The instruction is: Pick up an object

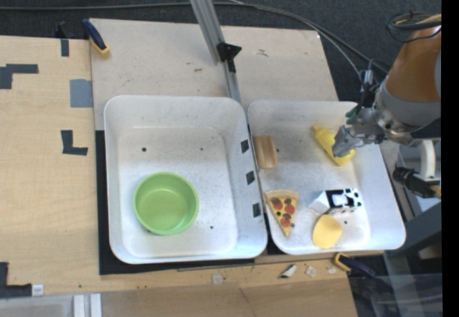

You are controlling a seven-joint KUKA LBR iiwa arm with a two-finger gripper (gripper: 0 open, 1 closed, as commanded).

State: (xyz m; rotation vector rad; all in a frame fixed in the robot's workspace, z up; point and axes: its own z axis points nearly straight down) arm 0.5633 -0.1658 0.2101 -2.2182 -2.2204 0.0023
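Your grey two-finger gripper (343,145) sat low over the yellow banana-shaped toy (328,142) in the right white bin (387,215), though you couldn't tell its grip.

bins (118,165): white plastic, speckled, scuffed | bowl (166,202): green plastic, smooth, slight sheen | bench (36,165): pale wood, matt | my gripper (346,142): grey metal, dull

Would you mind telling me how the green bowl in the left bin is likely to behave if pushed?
The green bowl sits upright on a broad base, so it would probably slide rather than tip. It looks like thin plastic, likely light. Its round wall may let fingers slip off.
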